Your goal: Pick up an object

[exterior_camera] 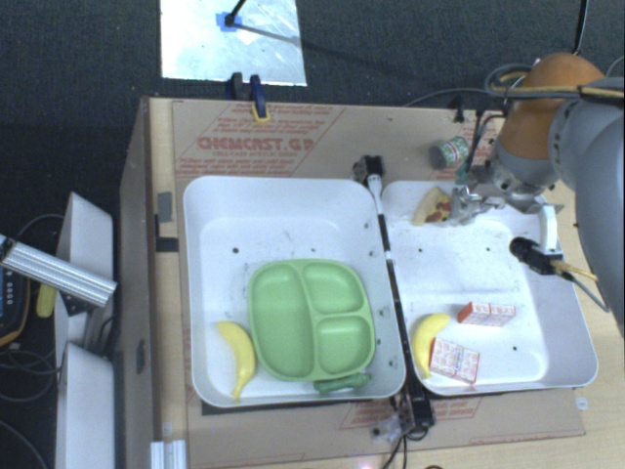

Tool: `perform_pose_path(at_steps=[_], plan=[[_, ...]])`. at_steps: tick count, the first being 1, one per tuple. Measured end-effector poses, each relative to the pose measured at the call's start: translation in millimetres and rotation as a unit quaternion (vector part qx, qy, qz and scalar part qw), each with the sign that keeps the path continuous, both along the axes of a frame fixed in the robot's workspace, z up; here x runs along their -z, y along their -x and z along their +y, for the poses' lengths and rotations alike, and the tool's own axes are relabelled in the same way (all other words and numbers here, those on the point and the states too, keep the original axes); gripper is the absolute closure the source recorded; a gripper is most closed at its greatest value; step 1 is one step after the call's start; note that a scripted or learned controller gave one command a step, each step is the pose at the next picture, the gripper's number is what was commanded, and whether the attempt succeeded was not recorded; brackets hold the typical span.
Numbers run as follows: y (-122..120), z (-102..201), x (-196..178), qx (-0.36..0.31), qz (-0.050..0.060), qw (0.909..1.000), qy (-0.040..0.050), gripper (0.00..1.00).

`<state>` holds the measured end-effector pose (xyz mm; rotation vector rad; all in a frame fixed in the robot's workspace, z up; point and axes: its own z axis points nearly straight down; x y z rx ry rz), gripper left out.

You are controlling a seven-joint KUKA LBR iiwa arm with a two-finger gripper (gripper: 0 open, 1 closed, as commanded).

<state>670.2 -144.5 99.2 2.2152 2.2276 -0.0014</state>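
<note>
I hold the gripper low beside what looks like a pizza slice in the right bin. I can't tell its finger state, so I'd centre over the slice before closing.

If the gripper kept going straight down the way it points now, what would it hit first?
Most likely the pizza-slice toy at the back-left corner of the right bin. The gripper hangs right beside it, seemingly pointing down. Depth is hard to judge from this slanted view, so it might land on bare bin floor next to the toy instead.
</note>
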Motion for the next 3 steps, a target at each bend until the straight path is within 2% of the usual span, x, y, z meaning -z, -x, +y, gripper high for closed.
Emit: perform_pose_path(at_steps=[1,2,3], plan=[[59,-64,13,0.003,-0.001,1.0000,0.0009,1.00],[68,-2,-79,0.001,-0.003,1.0000,-0.0001,1.00],[69,-3,-78,0.001,-0.002,1.0000,-0.0001,0.00]])
